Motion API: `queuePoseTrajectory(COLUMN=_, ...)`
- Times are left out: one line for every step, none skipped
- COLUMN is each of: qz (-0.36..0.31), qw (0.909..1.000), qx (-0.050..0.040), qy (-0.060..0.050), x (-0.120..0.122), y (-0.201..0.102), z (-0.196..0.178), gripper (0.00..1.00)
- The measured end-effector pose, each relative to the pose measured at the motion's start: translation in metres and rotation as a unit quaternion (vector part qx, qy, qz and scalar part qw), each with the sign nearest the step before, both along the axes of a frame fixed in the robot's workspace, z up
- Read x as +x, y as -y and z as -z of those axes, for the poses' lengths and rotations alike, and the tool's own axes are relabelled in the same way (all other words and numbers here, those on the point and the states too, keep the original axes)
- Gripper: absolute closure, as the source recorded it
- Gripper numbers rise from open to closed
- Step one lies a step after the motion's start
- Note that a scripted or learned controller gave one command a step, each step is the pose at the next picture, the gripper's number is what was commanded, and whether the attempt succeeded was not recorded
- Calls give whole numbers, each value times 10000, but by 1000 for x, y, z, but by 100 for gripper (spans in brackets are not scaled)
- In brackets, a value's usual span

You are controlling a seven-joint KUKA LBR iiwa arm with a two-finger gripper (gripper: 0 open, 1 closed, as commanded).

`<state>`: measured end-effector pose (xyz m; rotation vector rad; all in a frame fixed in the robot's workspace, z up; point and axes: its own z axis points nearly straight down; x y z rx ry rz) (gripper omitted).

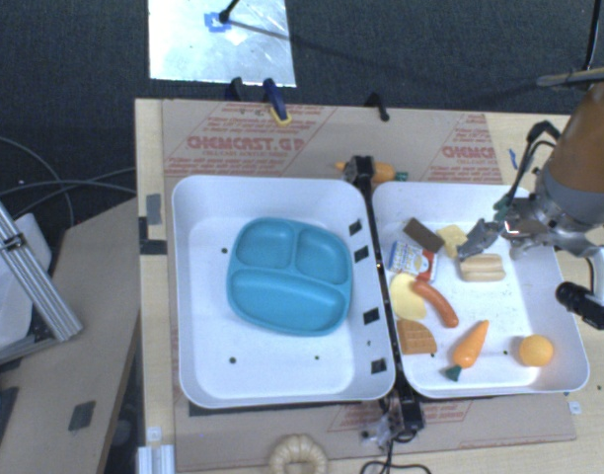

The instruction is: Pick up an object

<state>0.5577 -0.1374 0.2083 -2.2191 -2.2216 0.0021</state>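
- The hand (pixel 477 238) is hanging low over the right bin (pixel 564 309), near its far edge, with two light fingers spread apart and nothing showing between them.
- A pale bread roll (pixel 482 268) is lying just in front of the fingertips, close beside them; whether they are touching it cannot be told.
- A dark brown block (pixel 422 233) is lying tilted just to the left of the hand, beside a small yellow piece (pixel 452 237).
- A printed packet (pixel 407 260) is sitting toward the bin's left wall, with a pale yellow fruit-like piece (pixel 409 297) in front of it.
- A red-orange sausage (pixel 436 303) is lying on a slant, touching that yellow piece.
- A brown waffle-like square (pixel 416 338) is resting near the front left corner of the right bin.
- A toy carrot (pixel 468 346) is lying near the front edge, and an orange ball (pixel 535 350) is sitting toward the front right corner.
- The grey arm (pixel 578 191) is reaching in from the right above the bin's far right corner.
- A blue divided plate (pixel 288 275) is lying in the middle of the left bin (pixel 198 294).
- Both bins are sitting side by side on a cardboard sheet (pixel 253 138) covering the table.
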Motion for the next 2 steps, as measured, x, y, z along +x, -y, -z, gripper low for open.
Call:
queuePoseTrajectory(qz=1, qw=10000, qx=2, qy=-1, x=5, y=1, z=43, gripper=0)
queuePoseTrajectory(qz=0, qw=10000, qx=7, qy=-7, x=4, y=-8, z=102, gripper=0)
